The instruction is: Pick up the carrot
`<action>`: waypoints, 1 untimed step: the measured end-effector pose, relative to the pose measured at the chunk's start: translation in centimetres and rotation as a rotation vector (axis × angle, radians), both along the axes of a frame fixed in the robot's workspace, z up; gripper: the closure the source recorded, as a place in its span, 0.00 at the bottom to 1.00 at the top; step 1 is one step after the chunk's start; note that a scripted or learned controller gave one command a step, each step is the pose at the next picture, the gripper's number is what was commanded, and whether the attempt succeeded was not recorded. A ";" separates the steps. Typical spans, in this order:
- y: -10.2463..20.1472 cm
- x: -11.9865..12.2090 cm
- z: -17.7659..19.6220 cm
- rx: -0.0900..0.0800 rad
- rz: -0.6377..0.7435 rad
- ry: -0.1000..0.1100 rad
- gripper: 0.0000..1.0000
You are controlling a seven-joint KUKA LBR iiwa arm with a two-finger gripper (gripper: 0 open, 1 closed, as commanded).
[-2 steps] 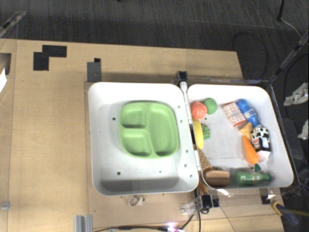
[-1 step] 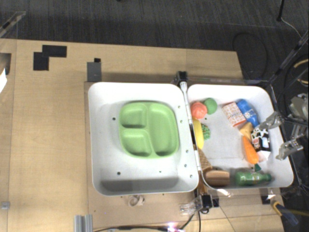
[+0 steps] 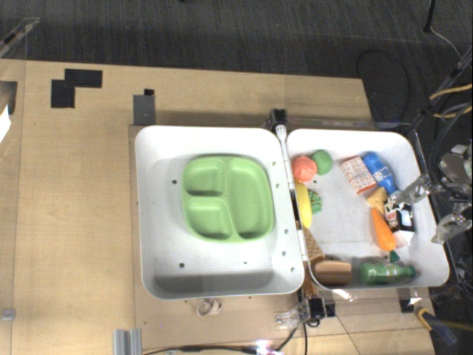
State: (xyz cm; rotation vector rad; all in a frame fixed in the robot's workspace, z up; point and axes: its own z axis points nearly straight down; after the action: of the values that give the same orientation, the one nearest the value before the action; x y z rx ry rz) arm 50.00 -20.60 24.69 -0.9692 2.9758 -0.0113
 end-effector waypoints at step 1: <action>0.1 0.0 -1.0 0.000 0.292 0.004 0.00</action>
State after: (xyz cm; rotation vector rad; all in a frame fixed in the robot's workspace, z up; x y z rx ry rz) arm 50.03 -20.51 23.66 -1.3936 2.8055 -0.0071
